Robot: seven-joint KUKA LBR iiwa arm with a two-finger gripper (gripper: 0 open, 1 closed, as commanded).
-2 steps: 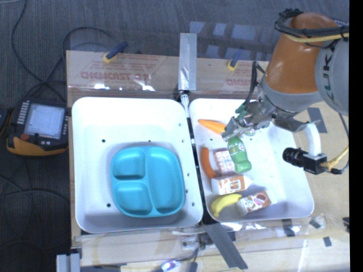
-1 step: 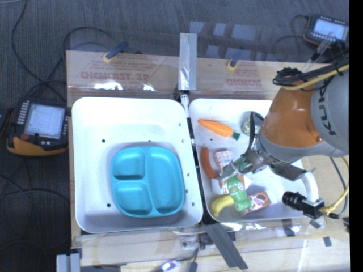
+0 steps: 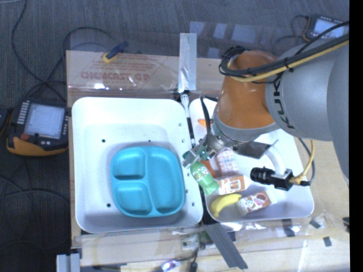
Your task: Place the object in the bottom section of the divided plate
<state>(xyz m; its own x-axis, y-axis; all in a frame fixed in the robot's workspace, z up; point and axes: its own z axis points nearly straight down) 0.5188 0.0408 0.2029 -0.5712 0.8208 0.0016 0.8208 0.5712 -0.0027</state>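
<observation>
Blue plastic marks the goal: the divided plate (image 3: 148, 181) lies in the left bin (image 3: 91, 118), with 3 sections, none of them holding anything. The task names no particular object, so the candidates are the small food items heaped in the right bin (image 3: 303, 205): a green packet (image 3: 202, 172), a pale wrapped package (image 3: 227, 163), an orange-and-white carton (image 3: 231, 184), a yellow banana (image 3: 222, 203) and a red-labelled tub (image 3: 253, 202).

The gripper (image 3: 199, 150) hangs low at the right bin's left wall, just above the green packet and close to touching it; whether the jaws are open or closed cannot be told from here, and nothing can be seen held between them.

The green packet is the likeliest target. It looks light, thin and soft, probably a slick film wrapper that crumples and slides under pressure. A pinch across its narrow width near the middle seems safest; an edge grip may let it flop or slip. It also lies pressed against the wall and its neighbours, so there is little room for the fingers.
</observation>
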